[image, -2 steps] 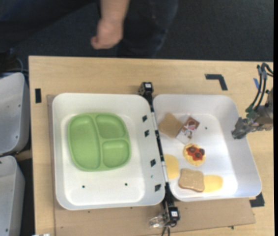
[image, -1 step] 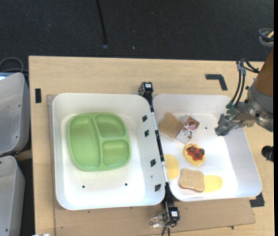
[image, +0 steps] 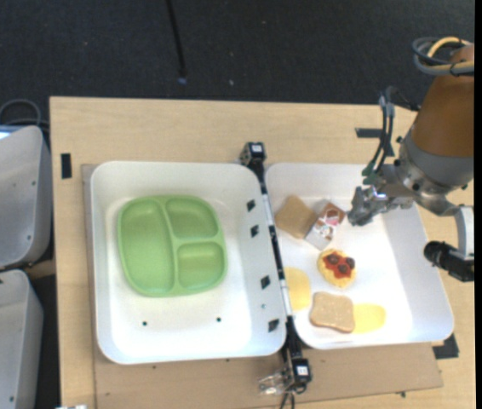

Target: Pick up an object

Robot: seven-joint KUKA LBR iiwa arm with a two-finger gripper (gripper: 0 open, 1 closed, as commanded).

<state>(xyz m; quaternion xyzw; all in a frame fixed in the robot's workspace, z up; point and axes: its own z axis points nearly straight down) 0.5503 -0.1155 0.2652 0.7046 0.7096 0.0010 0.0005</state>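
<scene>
Carton [image: 327, 223] is the thing nearest the tool. It is small and white with a red patch at its upper end, and it lies in the back half of the right bin [image: 404, 273]. Its long axis looks to run on a slant, from upper right down to lower left in your view, red end toward the back. It is too small for you to tell which face is up.

The gripper [image: 361, 210] sits low over the same bin, just to the right of the carton's red end. At this angle you can't tell whether it is open or closed, or whether it touches the carton. You see nothing held in it.

A brown bread piece [image: 293, 216] lies just left of the carton, close against it. A round yellow piece with red topping [image: 336, 266] lies in front of it. Further forward are a toast slice [image: 332, 312] and two yellow slices [image: 297, 286]. The left bin [image: 105, 318] holds a green divided plate [image: 173, 244].
</scene>
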